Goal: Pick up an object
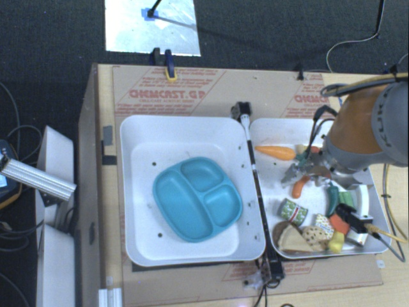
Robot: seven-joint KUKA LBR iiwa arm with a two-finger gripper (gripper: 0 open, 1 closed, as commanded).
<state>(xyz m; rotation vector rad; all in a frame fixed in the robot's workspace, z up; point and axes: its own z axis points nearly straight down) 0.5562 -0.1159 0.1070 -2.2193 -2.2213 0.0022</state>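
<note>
Camera view puts my gripper (300, 171) low in the right bin (271, 130), fingers spread apart, the small orange carrot (298, 187) just at six o'clock, lying one-to-seven.

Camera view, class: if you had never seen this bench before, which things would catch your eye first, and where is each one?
First comes the blue divided tray, lying alone in the left bin. Next, the grey arm with its orange band reaches in from the right, its gripper low over the right bin near an orange carrot. A jumble of small toy foods crowds that bin's near side.
</note>
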